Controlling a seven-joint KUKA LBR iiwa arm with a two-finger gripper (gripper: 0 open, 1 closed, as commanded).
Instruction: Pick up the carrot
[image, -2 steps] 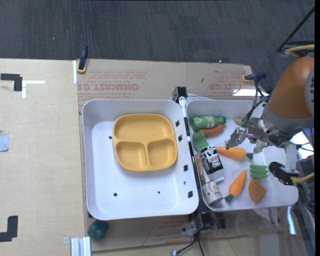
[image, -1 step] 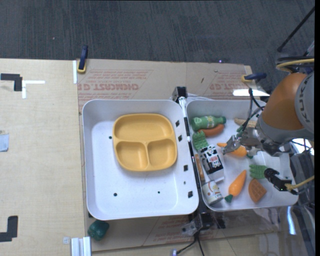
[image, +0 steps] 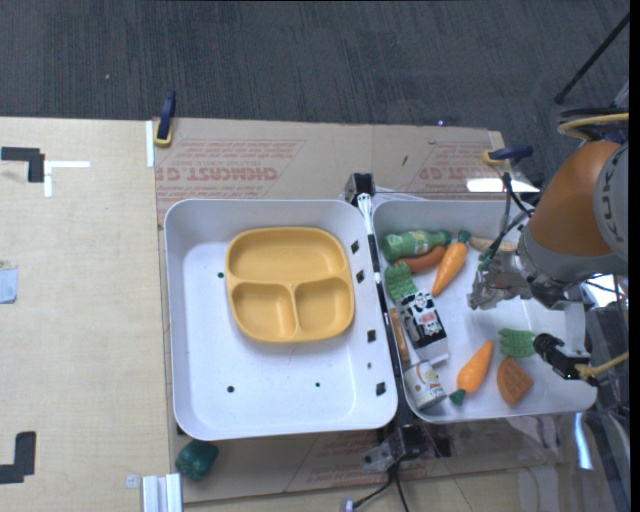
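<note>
Two toy carrots lie in the right bin (image: 560, 400). One carrot (image: 450, 265) lies slanted near the bin's top, beside a green bottle (image: 415, 242). The other carrot (image: 474, 368) lies near the bin's front edge, its green end pointing down-left. My gripper (image: 488, 288) hangs over the right bin's middle, to the right of the upper carrot and above the lower one. I see nothing held in it. The grey arm with its orange band (image: 580, 200) reaches in from the right and hides part of the bin.
A yellow divided plate (image: 291, 283) sits in the left bin (image: 200, 400). The right bin also holds a small milk carton (image: 426, 321), a can (image: 427, 385), an orange wedge (image: 513, 381) and a green leafy piece (image: 518, 343). A green toy (image: 197, 458) lies outside, at the front left.
</note>
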